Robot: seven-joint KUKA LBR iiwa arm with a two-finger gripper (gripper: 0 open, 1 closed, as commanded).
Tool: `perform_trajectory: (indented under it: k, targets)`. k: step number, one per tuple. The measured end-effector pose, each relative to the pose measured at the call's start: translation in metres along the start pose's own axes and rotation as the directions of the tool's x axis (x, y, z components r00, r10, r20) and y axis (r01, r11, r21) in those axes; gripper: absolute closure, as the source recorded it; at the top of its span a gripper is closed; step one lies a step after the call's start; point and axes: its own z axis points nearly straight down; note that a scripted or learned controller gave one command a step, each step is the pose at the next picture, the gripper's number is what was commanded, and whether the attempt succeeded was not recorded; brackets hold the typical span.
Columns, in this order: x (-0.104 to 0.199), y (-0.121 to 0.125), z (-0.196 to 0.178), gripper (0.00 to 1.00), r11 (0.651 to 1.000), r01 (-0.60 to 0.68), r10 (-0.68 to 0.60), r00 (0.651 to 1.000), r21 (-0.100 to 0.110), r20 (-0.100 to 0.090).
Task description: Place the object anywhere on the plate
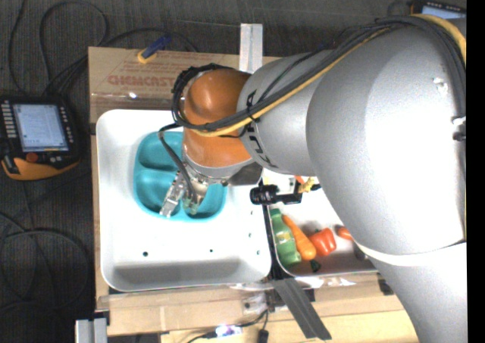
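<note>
The jaws [180, 199] hung low over the teal plate [151, 171] in the left bin [121, 258]; whether they were parted or closed could not be told, and nothing was plainly visible between them. A small greenish bit beside the tips might have been the object, though that was unsure. Judged from this, a good placement needed the tips well inside the plate's rim before release, then a straight lift. The arm [364, 129] reached in from the right, its orange band [216, 118] above the wrist, which pointed down. Toy vegetables [303, 241] lay in the right bin [326, 277].
</note>
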Motion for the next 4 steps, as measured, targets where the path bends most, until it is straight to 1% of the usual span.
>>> perform_trajectory:
  k: [1,2,3,4]
  targets:
    - [-0.002,0.001,-0.001,0.0,1.0,0.0,0.0,1.0,-0.007,0.007]
    - [-0.069,-0.108,-0.076,0.0,0.999,-0.049,0.049,0.999,0.01,-0.007]
    - [-0.084,-0.017,-0.126,0.0,0.948,0.319,-0.319,0.948,0.004,-0.009]
    - [-0.084,-0.015,-0.135,1.0,0.947,0.32,-0.32,0.947,-0.002,-0.008]
